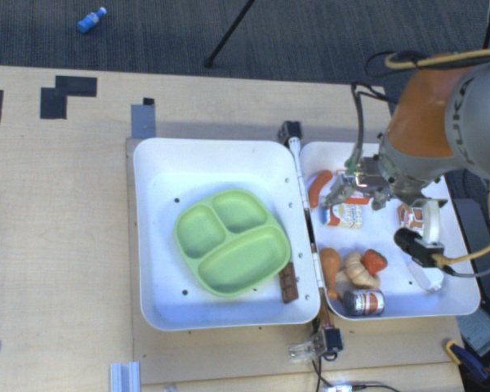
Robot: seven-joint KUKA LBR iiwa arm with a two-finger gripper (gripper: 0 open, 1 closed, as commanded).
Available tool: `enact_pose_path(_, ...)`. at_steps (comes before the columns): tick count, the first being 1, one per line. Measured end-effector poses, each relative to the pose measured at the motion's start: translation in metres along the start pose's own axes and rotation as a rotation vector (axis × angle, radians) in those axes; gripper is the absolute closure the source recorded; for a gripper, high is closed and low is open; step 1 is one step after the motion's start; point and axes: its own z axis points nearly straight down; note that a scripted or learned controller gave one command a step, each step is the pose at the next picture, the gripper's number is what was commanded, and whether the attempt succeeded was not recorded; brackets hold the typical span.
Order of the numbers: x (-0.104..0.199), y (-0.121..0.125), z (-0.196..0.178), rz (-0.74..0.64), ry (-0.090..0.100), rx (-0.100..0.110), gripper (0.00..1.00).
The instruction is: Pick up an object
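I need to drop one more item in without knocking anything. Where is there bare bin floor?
Left bin: bare floor along its far edge and left wall, around the green divided plate; a brown bar lies at the plate's near right. Right bin is crowded: gripper, sausage, can, toy foods.

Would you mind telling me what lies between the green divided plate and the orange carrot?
In the camera view, a brown bar and the bins' adjoining rims separate the green divided plate from the carrot.
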Motion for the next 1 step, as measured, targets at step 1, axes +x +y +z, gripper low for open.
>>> enact_pose_path(1,-0.0006,-0.0005,0.0006,0.001,-0.001,0.001,0.00)
